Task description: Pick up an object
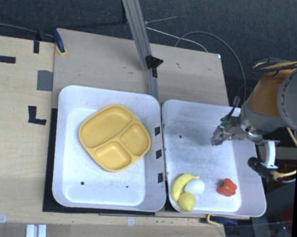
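Pincer point(218, 139) hovering over bare floor of right bin point(200, 120), finger state indiscernible, nothing seen between them; banana point(181, 182), white egg point(195, 186), lemon point(186, 201), red pepper point(227, 187) lying near front edge; yellow divided plate point(115, 137) sitting in left bin point(69, 134).

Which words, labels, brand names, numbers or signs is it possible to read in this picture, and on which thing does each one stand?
None: no text can be read anywhere in this picture.
The yellow divided plate, banana, white egg, lemon and red pepper carry no print.
The black tape marks on the bench are plain shapes, not letters.
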You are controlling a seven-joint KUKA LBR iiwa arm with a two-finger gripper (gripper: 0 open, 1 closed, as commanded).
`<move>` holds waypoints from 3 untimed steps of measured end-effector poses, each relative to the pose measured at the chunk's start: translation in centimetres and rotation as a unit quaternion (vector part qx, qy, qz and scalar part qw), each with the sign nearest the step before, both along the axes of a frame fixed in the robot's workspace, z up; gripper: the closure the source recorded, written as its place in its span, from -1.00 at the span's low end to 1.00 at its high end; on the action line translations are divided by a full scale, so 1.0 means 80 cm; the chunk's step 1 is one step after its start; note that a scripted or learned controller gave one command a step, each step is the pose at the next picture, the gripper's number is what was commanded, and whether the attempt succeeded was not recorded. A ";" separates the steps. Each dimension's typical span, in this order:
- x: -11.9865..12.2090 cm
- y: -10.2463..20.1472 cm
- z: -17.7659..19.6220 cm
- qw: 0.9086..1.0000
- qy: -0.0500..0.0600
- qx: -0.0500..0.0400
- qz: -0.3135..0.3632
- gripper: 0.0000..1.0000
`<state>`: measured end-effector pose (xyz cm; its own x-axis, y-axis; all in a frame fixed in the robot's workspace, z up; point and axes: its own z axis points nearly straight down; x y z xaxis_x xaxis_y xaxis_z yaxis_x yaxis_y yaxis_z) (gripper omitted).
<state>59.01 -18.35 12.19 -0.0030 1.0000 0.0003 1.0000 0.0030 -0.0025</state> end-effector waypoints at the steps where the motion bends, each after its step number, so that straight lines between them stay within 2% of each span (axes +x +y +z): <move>1: -0.006 -0.010 0.066 1.000 -0.001 -0.001 -0.001 1.00; 3: -0.011 -0.019 0.180 1.000 -0.003 -0.001 0.000 1.00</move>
<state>58.15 -19.90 26.57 -0.0020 1.0000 -0.0013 1.0000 0.0020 0.0041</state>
